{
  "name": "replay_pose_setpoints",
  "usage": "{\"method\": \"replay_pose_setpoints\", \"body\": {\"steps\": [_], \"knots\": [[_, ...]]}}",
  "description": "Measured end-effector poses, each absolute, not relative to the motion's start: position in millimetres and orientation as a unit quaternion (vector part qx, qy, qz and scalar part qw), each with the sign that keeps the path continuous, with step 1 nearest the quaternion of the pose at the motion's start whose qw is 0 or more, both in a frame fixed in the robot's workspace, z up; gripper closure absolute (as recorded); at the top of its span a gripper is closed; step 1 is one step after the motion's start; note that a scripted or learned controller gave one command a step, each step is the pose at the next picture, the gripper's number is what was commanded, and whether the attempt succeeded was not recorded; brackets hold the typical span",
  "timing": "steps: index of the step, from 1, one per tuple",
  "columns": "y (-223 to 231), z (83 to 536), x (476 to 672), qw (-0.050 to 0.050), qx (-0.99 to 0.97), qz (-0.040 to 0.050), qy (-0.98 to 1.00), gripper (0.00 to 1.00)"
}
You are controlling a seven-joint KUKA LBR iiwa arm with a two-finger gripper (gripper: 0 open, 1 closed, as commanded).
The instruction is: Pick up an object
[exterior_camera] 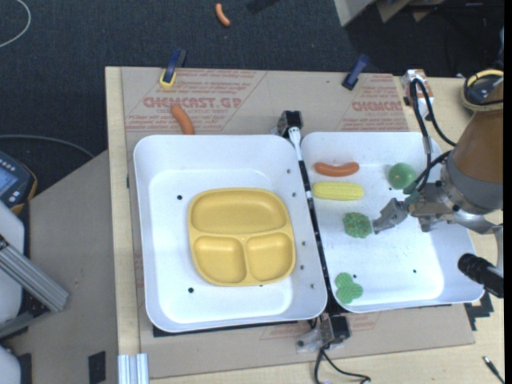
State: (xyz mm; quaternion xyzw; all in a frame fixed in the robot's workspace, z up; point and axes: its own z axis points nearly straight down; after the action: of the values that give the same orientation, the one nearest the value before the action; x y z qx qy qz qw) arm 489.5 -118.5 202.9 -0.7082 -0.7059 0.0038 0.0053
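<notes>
The right bin (416,278) holds an orange sausage (337,168), a yellow corn cob (338,190), a round green item (401,174), a green broccoli piece (358,225) and another green piece (348,287) near its front wall. My gripper (384,218) hangs low over the middle of this bin, pointing left. Its tip is just right of the broccoli piece and close to it. I see nothing held in it. The arm's orange band (484,146) stands over the bin's right side.
The left bin (160,238) carries a yellow divided plate (240,236). A second orange sausage (182,118) lies on the cardboard behind the left bin. Blue clamps (171,68) (355,72) grip the board's back edge. Cables (424,118) run by the right bin's back right corner.
</notes>
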Motion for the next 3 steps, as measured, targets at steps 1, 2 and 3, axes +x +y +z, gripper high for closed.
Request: {"method": "replay_pose_setpoints", "body": {"steps": [1, 2, 3], "knots": [[-118, 209, 492.5, 0.0, -0.707, -0.0001, -0.707, 0.0], [-114, 165, 490.6, 0.003, -0.707, 0.0013, -0.707, 0.0], [-109, 117, 481.1, 0.004, -0.707, 0.0016, -0.707, 0.0]]}}
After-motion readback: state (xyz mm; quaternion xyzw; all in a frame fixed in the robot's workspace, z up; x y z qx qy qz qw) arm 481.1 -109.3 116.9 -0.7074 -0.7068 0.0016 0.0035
